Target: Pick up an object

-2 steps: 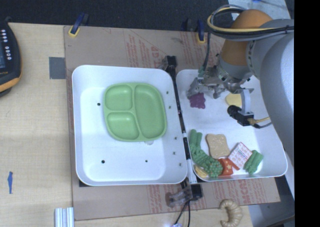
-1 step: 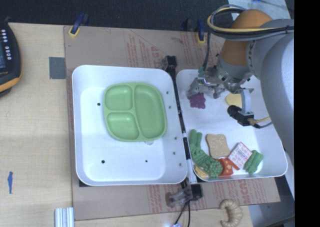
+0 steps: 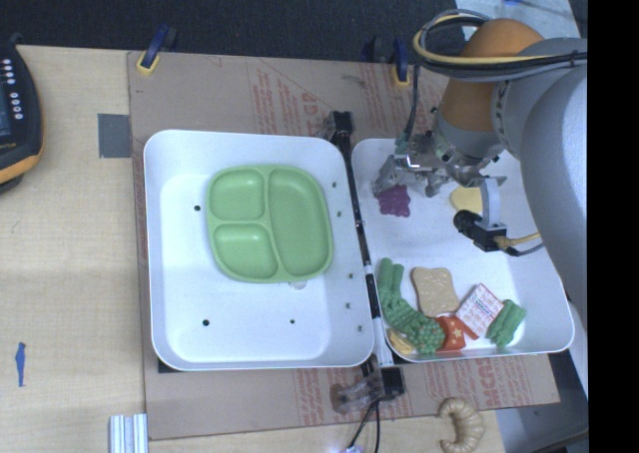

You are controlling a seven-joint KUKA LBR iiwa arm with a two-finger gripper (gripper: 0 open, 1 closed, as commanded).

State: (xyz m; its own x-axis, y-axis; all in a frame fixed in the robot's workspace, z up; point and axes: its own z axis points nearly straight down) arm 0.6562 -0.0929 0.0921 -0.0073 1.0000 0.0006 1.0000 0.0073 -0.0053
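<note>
My gripper (image 3: 408, 184) hangs over the far left corner of the right bin (image 3: 544, 291), and its two grey fingers stand apart, so it is open. A purple bunch of grapes (image 3: 396, 202) lies just below and between the fingertips, on the bin floor; nothing is held. Toward the bin's near end lie a slice of toast (image 3: 434, 289), green pea pods (image 3: 397, 306), a red-and-white packet (image 3: 480, 309), a small red piece (image 3: 450, 333) and a green pickle (image 3: 506, 323). A yellow piece (image 3: 465, 199) lies by the wrist.
The left bin (image 3: 180, 321) holds a green divided plate (image 3: 270, 222). The grey arm with its orange band (image 3: 499, 42) covers the right bin's far right side. A black cable part (image 3: 483, 232) hangs beside the yellow piece. A tan curled object (image 3: 461, 423) lies outside the bins at the front.
</note>
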